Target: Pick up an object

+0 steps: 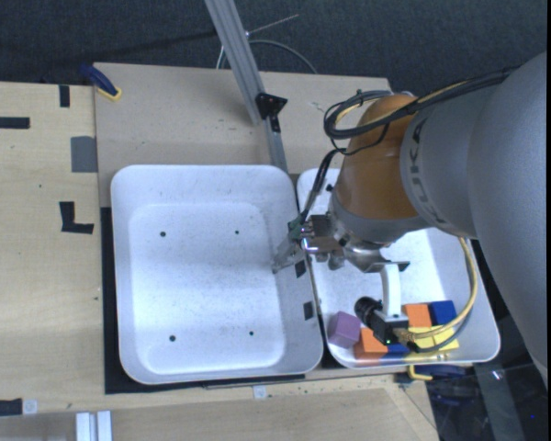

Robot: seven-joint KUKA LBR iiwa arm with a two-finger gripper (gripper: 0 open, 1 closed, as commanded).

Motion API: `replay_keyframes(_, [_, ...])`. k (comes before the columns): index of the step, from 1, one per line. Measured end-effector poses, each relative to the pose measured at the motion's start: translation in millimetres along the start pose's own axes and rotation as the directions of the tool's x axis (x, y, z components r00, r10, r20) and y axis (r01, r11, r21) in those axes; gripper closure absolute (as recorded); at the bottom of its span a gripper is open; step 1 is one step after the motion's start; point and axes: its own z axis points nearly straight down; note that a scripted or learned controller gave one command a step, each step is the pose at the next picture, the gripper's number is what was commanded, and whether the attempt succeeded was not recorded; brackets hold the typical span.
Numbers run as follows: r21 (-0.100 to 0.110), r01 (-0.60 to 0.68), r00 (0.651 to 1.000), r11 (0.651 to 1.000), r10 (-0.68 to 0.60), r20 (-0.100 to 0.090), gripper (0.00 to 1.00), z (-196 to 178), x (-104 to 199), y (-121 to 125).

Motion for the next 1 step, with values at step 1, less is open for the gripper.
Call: replay_keyframes(1, [-0.004,0.004,1.0,1.0,-0.004,-0.002,0.0,-92.1,1.5,-23.0])
